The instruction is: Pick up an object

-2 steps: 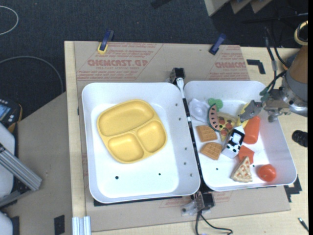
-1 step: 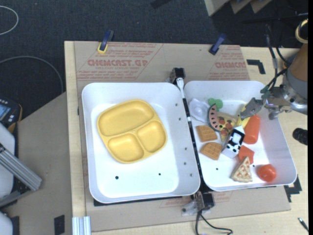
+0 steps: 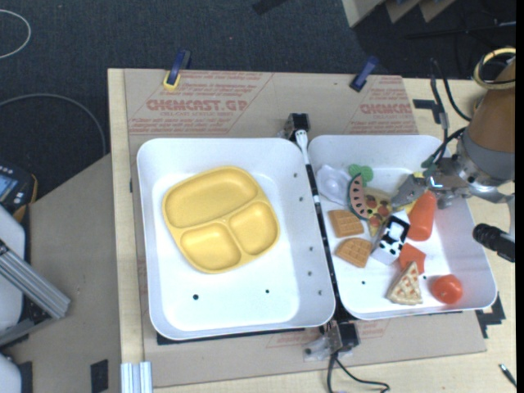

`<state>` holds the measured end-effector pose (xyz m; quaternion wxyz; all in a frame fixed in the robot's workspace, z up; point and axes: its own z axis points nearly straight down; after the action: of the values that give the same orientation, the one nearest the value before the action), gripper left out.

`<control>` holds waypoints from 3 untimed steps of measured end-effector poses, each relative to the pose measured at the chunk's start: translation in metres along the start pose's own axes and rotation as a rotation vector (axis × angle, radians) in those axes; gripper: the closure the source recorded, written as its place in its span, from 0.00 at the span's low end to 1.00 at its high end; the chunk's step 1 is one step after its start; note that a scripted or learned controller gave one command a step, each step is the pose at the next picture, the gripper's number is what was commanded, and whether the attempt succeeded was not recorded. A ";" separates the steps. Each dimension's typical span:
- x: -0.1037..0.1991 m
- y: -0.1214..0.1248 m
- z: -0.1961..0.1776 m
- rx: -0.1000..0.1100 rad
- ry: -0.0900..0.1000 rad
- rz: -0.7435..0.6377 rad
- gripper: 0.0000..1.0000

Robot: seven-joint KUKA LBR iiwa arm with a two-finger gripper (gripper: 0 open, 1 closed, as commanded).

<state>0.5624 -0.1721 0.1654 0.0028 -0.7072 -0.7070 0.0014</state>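
The right bin (image 3: pixel 458 244) holds several toy foods. Among them are an orange carrot-like piece (image 3: pixel 422 216), a watermelon slice (image 3: pixel 358 196), a tan cracker (image 3: pixel 345 223), a round waffle (image 3: pixel 354 252), a black-and-white block (image 3: pixel 393 235), a red cube (image 3: pixel 412 257), a pizza slice (image 3: pixel 407 285) and a red tomato (image 3: pixel 447 288). My gripper (image 3: pixel 422 185) hangs low over the bin's upper right part, just above the top end of the orange piece. Nothing is visibly lifted.
A yellow divided plate (image 3: pixel 219 218) lies in the left bin (image 3: pixel 246 309). A green piece (image 3: pixel 360 171) and a pale clear piece (image 3: pixel 332 180) sit near the right bin's back left. Cables run behind the arm (image 3: pixel 495 125) at the right.
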 end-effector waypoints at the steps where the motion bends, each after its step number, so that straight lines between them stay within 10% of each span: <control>1: 0.002 0.004 0.057 -0.016 -0.007 -0.001 0.00; 2: 0.002 0.014 0.068 -0.031 -0.006 -0.004 0.00; 3: 0.001 0.017 0.055 -0.049 -0.015 -0.005 1.00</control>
<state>0.5796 -0.1714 0.1102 -0.0199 -0.7051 -0.7087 -0.0105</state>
